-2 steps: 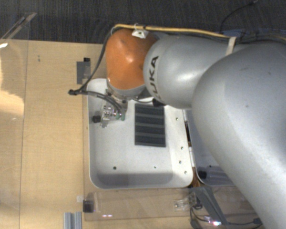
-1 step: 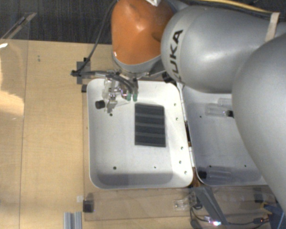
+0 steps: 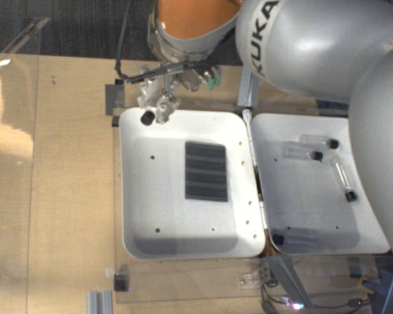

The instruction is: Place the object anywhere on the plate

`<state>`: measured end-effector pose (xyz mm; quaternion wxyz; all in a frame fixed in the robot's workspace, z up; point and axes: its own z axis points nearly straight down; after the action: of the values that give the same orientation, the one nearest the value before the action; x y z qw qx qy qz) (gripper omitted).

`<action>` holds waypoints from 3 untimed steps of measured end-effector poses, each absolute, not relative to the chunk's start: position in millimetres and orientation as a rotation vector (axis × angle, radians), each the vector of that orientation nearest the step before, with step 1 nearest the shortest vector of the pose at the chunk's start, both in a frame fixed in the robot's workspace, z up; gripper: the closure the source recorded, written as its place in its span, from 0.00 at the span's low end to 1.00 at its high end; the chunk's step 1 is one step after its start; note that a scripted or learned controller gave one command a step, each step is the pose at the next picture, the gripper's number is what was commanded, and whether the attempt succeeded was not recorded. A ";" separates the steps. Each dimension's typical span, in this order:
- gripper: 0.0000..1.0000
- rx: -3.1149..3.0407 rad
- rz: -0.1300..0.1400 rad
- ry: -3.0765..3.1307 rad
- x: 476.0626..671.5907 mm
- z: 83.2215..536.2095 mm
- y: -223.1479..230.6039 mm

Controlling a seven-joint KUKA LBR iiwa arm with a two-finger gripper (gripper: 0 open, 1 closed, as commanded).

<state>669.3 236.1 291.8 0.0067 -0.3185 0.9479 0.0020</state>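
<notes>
Hanging over the far-left corner of the left bin (image 3: 134, 195), the gripper (image 3: 158, 110) sits away from both plate and tubes; whether it is spread or pinched I cannot tell. A dark ribbed plate (image 3: 205, 171) lies mid-bin. 3 clear tubes (image 3: 314, 148) rest in the right bin (image 3: 373, 241), probably awaiting pickup.

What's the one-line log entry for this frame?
gripper: over left bin far-left corner | plate: dark, ribbed, mid left bin | tubes: right bin
</notes>
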 end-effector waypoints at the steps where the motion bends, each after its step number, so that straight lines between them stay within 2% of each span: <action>1: 1.00 -1.363 0.005 2.817 669.6 280.5 234.6; 2: 1.00 -0.433 0.006 3.101 669.9 301.0 211.5; 3: 1.00 -1.079 0.005 2.937 669.5 317.9 236.3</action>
<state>669.5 236.3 317.9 0.0063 -0.3448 0.9386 0.0016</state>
